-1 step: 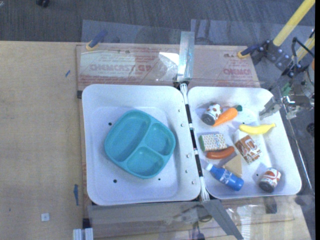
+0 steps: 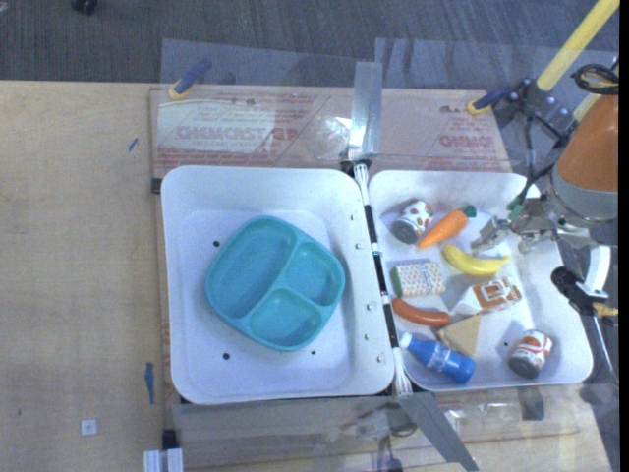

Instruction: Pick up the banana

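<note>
1. The banana point(image 2: 475, 261) lies in the right bin point(image 2: 575, 362), in its upper middle part, curved, with its ends turned upward. It rests on the bin floor.
2. The gripper point(image 2: 501, 231) sits just above and to the right of the banana, near its right end. The view does not settle whether it touches the fruit. Nothing shows between the metal fingers.
3. Whether the jaws are apart or together: cannot tell; they are small and cluttered with cables at this angle.
4. The arm point(image 2: 590, 155) enters from the right edge. Its orange band sits over the bin's upper right corner, with the grey wrist below it and the gripper pointing left toward the bin's middle.
5. Neighbours of the banana: a carrot point(image 2: 444, 227) just up and left; a can point(image 2: 411, 220) left of the carrot; a cracker point(image 2: 421, 279) to the lower left; a small box point(image 2: 495, 293) just below; a sausage point(image 2: 421, 313) lower left; a cheese wedge point(image 2: 464, 336) below; a blue bottle point(image 2: 440, 358) at the lower left; a second can point(image 2: 529, 352) at the lower right.
6. The left bin point(image 2: 187, 342) holds a teal divided plate point(image 2: 275, 281).
7. Both bins stand side by side on a wooden bench point(image 2: 69, 264). Dark floor point(image 2: 295, 3) lies beyond the bench. A yellow rod point(image 2: 582, 29) slants in the upper right corner.
</note>
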`<action>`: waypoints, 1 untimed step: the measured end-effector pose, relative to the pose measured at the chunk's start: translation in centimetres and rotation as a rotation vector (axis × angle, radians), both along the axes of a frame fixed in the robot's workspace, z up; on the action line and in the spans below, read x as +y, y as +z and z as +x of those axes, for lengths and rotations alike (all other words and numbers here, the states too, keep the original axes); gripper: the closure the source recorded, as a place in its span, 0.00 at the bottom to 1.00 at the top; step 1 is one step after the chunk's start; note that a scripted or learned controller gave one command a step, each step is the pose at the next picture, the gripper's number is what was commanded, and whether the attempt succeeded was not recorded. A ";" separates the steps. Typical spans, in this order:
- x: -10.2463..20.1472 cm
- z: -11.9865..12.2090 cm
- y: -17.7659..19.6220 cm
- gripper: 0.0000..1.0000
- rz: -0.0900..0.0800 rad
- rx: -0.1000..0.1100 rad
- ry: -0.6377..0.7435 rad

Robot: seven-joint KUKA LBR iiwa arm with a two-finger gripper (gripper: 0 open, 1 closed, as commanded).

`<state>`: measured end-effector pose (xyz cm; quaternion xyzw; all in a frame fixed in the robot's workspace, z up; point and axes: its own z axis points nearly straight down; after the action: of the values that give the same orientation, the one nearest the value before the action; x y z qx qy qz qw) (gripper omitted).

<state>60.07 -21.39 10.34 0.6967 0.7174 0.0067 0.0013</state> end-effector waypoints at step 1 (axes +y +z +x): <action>9.1 -2.0 -1.6 0.00 -0.004 0.004 -0.078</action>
<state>58.07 -12.28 8.78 0.7240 0.6898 0.0036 0.0015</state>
